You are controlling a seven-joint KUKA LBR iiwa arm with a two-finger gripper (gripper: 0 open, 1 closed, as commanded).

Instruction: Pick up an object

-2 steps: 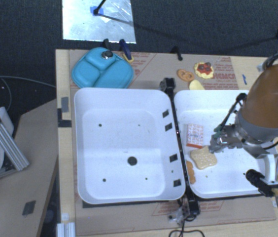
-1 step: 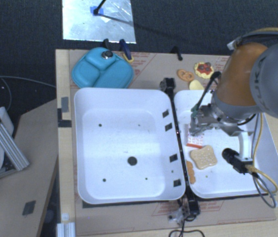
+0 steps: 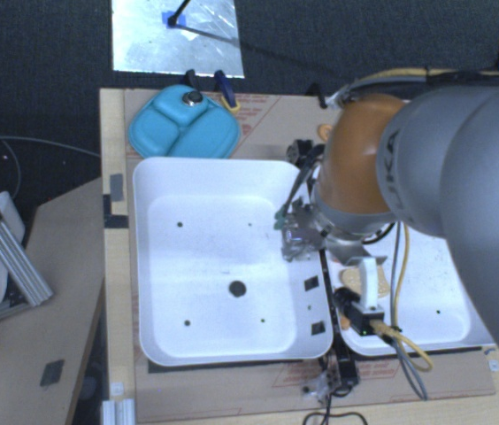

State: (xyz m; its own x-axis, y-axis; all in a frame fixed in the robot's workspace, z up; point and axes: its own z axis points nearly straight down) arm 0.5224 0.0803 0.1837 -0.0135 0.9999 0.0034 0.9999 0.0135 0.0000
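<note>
we see the gripper low over the right-hand wall of the left bin, near the middle of the frame, hung from the arm that fills the right side. we cannot tell whether it is released or clenched, since the wrist covers the tip, and we see nothing held in it.

the likeliest thing to pick is a tan piece in the right bin. it lies just to the right of the gripper and a little lower in the frame, across the wall between the two bins. only a small part of it shows past the arm, so we cannot tell its long axis.

the other candidate is a dark round spot on the floor of the left bin, to the lower left of the gripper and well apart from it. we cannot tell whether it is a loose thing or a hole.

we judge that the coming move turns on this choice of side: a short shift right over the wall, or a longer reach left. a blue tray sits outside the bins, upper left.
</note>
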